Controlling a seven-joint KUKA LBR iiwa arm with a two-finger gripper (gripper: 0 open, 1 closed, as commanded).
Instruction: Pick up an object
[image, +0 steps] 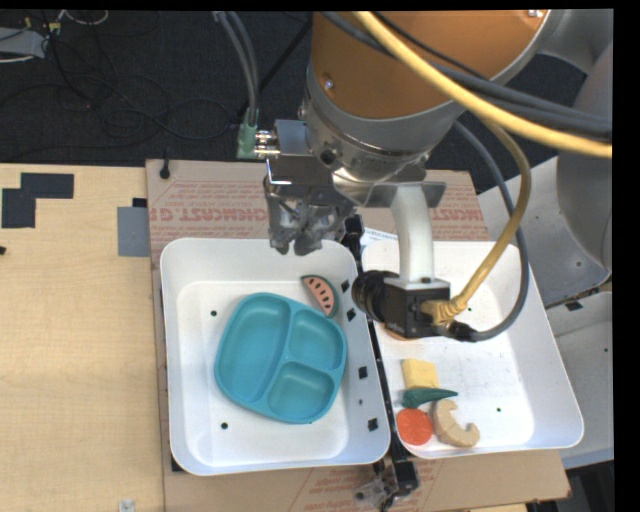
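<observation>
A KUKA arm's gripper (303, 232) hangs over the far rim of the left bin (190, 300), seen from the fixed overhead camera looking down at a slant; whether it is clenched, released or grasping anything cannot be told from here, as the grey mechanism reads as one dark cluster against the cardboard behind it

Nearest below the tool lies a toy watermelon slice (320, 293), resting on the left bin's floor and touching or just overlapping the far right corner of a blue divided plate (282, 356), which is the only other thing in that bin and whose three compartments hold nothing. The right bin (545, 400) carries a cluster at its near left corner: a yellow block (420, 373), a dark green piece (430, 397) just in front of it, a red round piece (414, 426) and a tan curved piece (457, 430) beside that

The slice looks the likeliest target, being closest to the tool. To take it cleanly, the descent would best be centred on the slice, set across its narrow width, and kept clear of the plate's raised edge and the bin wall close behind; a thin, flat piece lying low on the floor may slip out unless the tool goes right down to the bin bottom before closing

A black camera unit (405, 300) on the wrist overhangs the divide between the bins
</observation>
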